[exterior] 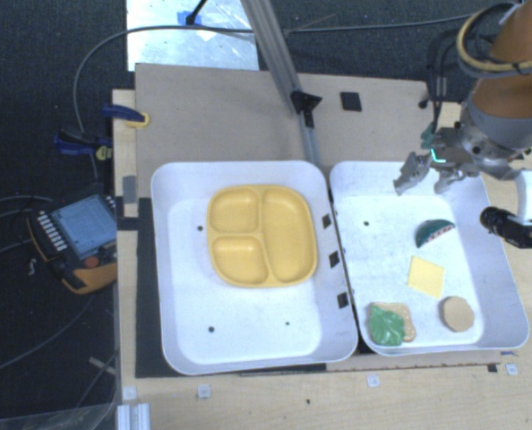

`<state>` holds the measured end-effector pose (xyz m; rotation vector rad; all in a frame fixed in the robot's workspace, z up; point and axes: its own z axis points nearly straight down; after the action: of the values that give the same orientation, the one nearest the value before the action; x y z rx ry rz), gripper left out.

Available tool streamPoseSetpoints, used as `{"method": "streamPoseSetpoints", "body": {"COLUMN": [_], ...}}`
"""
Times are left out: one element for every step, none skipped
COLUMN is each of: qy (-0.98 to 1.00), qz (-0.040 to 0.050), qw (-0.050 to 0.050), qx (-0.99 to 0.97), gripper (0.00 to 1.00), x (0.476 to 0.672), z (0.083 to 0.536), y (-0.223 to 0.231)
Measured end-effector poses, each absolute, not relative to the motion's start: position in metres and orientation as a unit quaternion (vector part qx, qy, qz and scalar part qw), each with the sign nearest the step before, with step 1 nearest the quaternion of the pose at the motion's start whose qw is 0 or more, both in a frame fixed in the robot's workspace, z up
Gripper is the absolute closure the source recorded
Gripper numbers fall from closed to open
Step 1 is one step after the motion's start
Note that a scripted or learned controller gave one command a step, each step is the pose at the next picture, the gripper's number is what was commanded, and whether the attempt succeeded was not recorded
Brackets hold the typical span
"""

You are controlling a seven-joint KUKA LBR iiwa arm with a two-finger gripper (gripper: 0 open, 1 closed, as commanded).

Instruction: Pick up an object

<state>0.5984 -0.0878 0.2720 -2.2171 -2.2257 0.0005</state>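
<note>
Four items lie toward the right bin's [356,267] front-right corner; the watermelon slice [434,232] runs crosswise, curved rind up. My gripper [427,176] hovers spread, holding nothing.

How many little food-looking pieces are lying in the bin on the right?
4. A green-edged slice lies nearest the gripper, a yellow square below it, a round tan piece at the lower right, and a green piece on toast at the lower left.
</note>
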Motion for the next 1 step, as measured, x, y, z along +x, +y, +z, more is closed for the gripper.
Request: {"method": "streamPoseSetpoints", "body": {"qy": [-0.709], "qz": [-0.0007], "qw": [-0.001], "qx": [-0.706], "gripper": [0.00], "x": [0.5989], "z": [0.2732], "y": [-0.0878]}}
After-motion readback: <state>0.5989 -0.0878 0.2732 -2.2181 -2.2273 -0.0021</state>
